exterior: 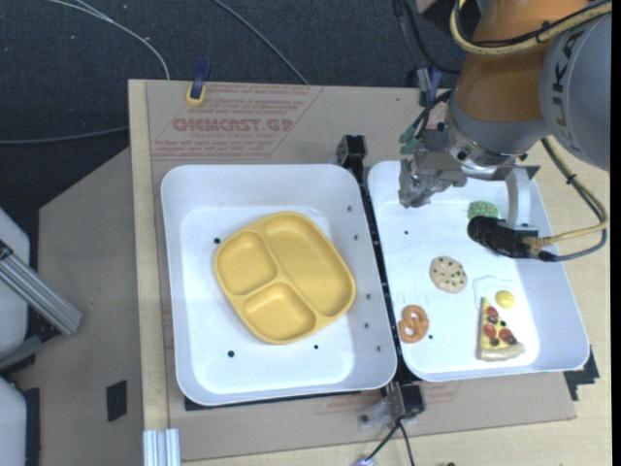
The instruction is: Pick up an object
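Nearest to the camera, at the front edge of the right bin, a toy pizza slice lies close to the front rim, and a pretzel lies to its left, near the wall that divides the two bins. A little farther in, a round cookie sits on the open white floor, with free space around it on all sides. Beyond it a small green piece lies near a black part of the arm's tooling. The left bin holds a yellow divided plate with three compartments; it lies in the middle, a bit turned, and white floor is free around it up to the rims. Both bins rest on a brown cardboard sheet that is placed on a dark carpet-like floor. The gripper hangs over the far left corner of the right bin, apart from all the toy food, and nothing is seen between its fingers; how wide they stand cannot be told. On the far part of the cardboard, red printed letters read about "CHEMCAST GP", seen upside-down style and faint. A small yellow and blue clip sits at the far edge of the cardboard.
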Controlling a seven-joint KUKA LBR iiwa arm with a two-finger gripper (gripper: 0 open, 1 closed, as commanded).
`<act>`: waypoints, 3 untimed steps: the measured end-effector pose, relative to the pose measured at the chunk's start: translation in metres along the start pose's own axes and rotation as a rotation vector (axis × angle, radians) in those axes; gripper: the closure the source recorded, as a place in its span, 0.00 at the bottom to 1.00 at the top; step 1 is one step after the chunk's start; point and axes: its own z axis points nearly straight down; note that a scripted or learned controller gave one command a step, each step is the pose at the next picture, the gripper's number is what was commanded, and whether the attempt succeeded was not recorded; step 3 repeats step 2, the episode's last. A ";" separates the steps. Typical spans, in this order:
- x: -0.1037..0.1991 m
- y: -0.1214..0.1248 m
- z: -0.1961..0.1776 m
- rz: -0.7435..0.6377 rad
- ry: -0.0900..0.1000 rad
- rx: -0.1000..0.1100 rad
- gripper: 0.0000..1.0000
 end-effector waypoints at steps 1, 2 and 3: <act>0.046 -0.014 0.019 -0.001 0.000 0.002 1.00; 0.089 -0.029 0.033 0.000 0.000 0.001 1.00; 0.089 -0.029 0.033 0.000 0.000 0.001 1.00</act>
